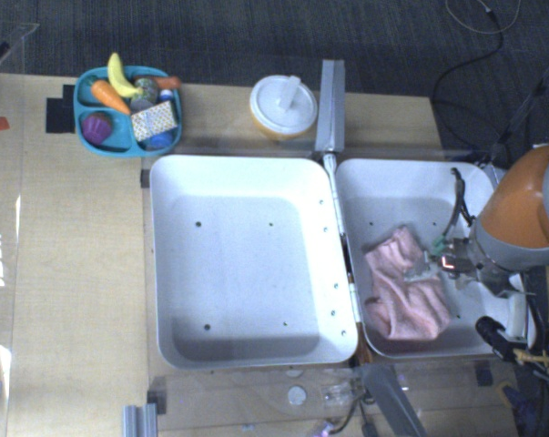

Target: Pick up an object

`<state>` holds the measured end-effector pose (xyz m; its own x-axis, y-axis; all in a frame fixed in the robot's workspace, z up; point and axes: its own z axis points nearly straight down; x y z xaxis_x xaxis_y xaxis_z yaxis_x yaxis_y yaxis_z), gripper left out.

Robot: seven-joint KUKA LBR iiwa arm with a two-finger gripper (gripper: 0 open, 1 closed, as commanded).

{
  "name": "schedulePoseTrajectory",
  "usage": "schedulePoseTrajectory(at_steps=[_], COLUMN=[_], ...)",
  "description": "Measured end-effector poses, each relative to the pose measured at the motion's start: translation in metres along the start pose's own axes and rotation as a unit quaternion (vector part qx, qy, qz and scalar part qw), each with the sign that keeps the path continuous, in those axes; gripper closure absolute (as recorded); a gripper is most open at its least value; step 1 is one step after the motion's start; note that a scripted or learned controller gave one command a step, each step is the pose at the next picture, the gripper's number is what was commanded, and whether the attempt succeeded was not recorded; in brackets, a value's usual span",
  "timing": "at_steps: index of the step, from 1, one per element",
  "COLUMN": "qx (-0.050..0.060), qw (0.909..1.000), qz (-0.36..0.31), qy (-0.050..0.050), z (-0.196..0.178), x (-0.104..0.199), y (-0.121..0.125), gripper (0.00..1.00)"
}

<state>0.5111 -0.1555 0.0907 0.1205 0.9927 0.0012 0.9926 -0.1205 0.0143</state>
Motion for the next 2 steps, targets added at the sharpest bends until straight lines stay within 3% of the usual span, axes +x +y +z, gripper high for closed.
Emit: schedulePoseTrajectory(at_steps=[1,2], qx=[-0.001,-0.001], qw=[0.9950,0.9895], qz=[-0.100,-0.145], qy=[-0.001,-0.001], z=[0.001,0.000], x=[0.000,-0.015], y=[0.052,0.025], gripper=[0.00,0.00])
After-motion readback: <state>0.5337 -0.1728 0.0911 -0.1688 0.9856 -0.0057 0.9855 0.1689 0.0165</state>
